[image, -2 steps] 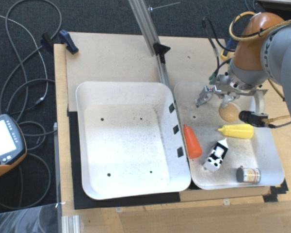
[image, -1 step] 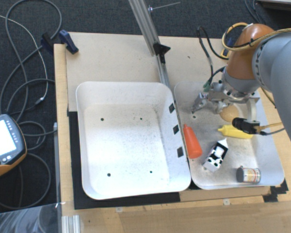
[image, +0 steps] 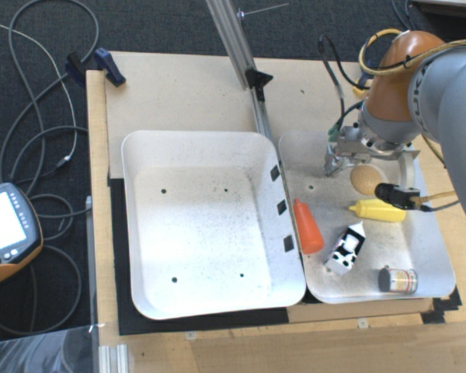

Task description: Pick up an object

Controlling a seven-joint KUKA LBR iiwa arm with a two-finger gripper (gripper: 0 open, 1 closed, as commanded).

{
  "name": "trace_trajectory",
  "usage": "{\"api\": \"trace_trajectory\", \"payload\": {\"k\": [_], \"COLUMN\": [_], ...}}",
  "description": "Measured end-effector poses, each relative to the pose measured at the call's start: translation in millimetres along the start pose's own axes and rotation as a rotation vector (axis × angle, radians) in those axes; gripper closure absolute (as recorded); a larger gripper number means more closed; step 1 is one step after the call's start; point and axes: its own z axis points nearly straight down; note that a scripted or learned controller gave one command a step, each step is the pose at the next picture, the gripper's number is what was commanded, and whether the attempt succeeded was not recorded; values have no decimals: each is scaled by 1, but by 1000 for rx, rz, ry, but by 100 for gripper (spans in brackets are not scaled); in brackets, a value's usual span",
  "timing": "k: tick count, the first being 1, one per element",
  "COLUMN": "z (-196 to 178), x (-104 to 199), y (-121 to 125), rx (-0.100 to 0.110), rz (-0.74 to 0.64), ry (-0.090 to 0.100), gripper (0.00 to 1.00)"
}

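The right bin [image: 433, 249] holds several objects: an orange carrot-shaped piece [image: 307, 225] by its left wall, a black-and-white cow-patterned carton [image: 346, 249], a yellow squeeze bottle [image: 377, 210] lying on its side, a tan round object [image: 365, 179], and a small can [image: 397, 280] near the front right. My gripper [image: 338, 160] hangs low over the bin's back left part, just left of the tan round object. I see nothing held in it. The arm's wrist covers the bin's back right area.
The left bin [image: 202, 224] sits beside the right one. A slanted metal rail [image: 233, 37] runs from the top down to the gap between the bins. A blue clamp [image: 109, 67] grips the bench's back left corner. Cables and a pendant [image: 4, 231] lie on the floor at the left.
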Motion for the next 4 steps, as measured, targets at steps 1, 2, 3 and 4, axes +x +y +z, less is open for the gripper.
{"api": "trace_trajectory", "payload": {"k": [1,2,3,4], "z": [-46,-93,-139,-146], "x": [5,-1,4,47], "y": [6,8,7,-30], "rx": [-5,-6,-7,4], "rz": [-2,-1,-2,-4], "ry": [-2,-3,-2,1], "gripper": [100,100,100,100]}}
